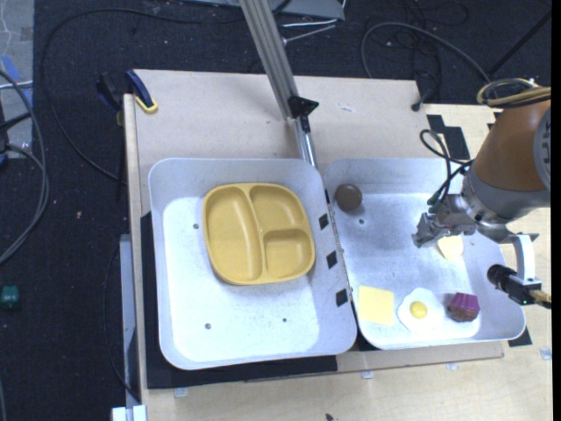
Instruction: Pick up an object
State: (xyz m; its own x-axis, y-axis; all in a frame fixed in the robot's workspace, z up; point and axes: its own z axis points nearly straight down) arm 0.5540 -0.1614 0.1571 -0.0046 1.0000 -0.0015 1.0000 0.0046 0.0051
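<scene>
My gripper (431,231) hangs low over the right bin (386,226), near its right side. A small pale yellow piece (451,248) lies just to the gripper's lower right, partly hidden by it. Whether it touches the gripper is unclear. A brown ball (349,197) sits in the bin's far left corner. Along the bin's near edge lie a flat yellow cheese slice (378,305), a fried egg (419,310) and a purple lump (464,306).
The left bin (175,323) holds a yellow divided plate (259,233). A slanted metal pole (272,46) runs from the top down to the gap between the bins. The arm's grey and orange wrist (517,160) looms over the right bin's right edge.
</scene>
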